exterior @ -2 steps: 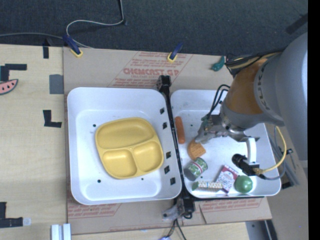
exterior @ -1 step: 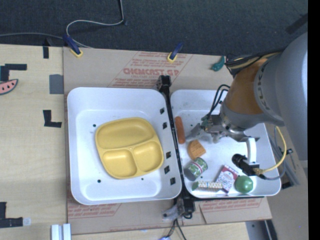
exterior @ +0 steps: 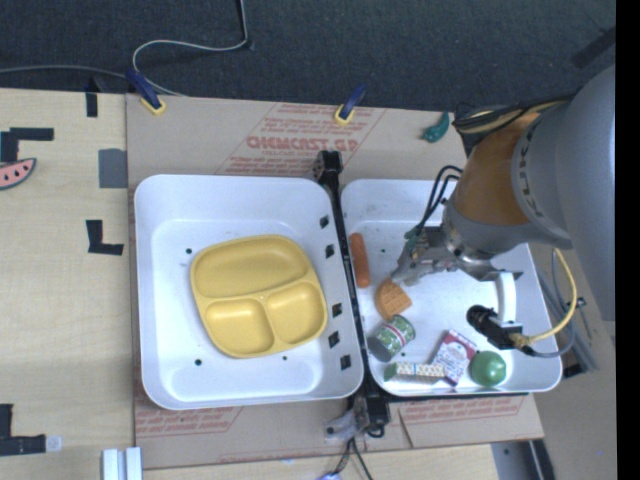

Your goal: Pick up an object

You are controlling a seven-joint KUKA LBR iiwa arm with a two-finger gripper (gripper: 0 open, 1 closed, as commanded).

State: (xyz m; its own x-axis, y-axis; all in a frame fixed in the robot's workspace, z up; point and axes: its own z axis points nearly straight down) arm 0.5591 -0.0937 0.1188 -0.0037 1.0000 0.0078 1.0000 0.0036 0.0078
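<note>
The arm (exterior: 560,168) runs off the right edge, and its bulk hides part of the right bin (exterior: 540,373).

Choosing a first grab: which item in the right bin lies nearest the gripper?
The tan wedge, just below the gripper; the can, packet and green ball lie farther.

Cardboard sheet (exterior: 300,148) under 2 bins, yellow clamps (exterior: 350,109)

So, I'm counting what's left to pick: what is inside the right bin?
The right bin holds an orange stick, a waffle-like piece, a green can, a small packet and a green ball. The arm covers its far right part.
</note>
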